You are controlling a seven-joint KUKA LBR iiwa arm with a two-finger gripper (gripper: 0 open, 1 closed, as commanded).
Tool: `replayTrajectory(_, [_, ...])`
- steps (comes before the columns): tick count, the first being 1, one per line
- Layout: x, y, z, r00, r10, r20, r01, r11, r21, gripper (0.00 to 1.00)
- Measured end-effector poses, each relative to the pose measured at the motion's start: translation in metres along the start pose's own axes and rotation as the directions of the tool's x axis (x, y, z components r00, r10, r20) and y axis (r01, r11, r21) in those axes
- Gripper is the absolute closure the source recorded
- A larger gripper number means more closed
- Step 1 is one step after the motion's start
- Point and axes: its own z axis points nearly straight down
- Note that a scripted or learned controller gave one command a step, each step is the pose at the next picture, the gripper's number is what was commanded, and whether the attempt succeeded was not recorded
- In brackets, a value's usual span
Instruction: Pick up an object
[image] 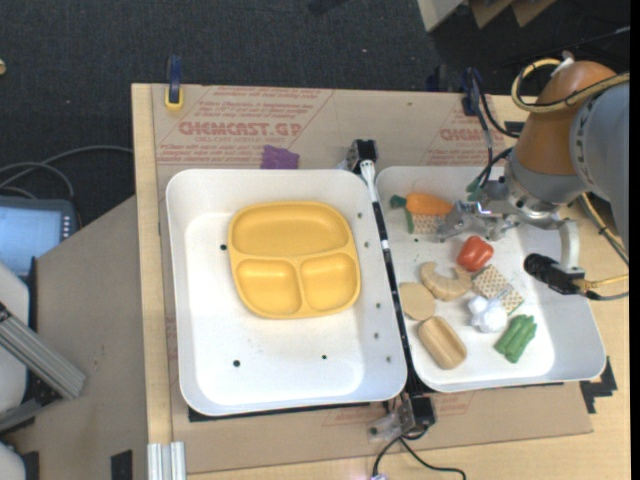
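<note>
My gripper [478,223] hangs low over the back of the right bin [575,363], open, with nothing between its fingers. A red toy tomato [475,254] lies just in front of it, close to the fingertips. An orange carrot with a green top [426,205] lies to the gripper's left near the bin's back wall. Further forward lie a tan bread loaf [442,342], two pale tan pieces [445,284], a checkered cracker [498,288], a small white item [488,314] and a green vegetable [516,336].
The left bin [200,298] holds a yellow divided plate [294,258]. A purple scrap [279,156] lies on the cardboard behind the bins. The grey arm with its orange band [560,118] comes in from the back right.
</note>
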Motion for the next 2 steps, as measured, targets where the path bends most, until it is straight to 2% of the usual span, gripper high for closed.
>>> replayTrajectory(1, [-0.015,-0.059,0.000,1.000,0.008,-0.002,-0.008,1.000,-0.003,0.00])
replayTrajectory(2, [-0.015,0.002,0.000,1.000,-0.002,-0.001,0.002,1.000,0.005,0.00])
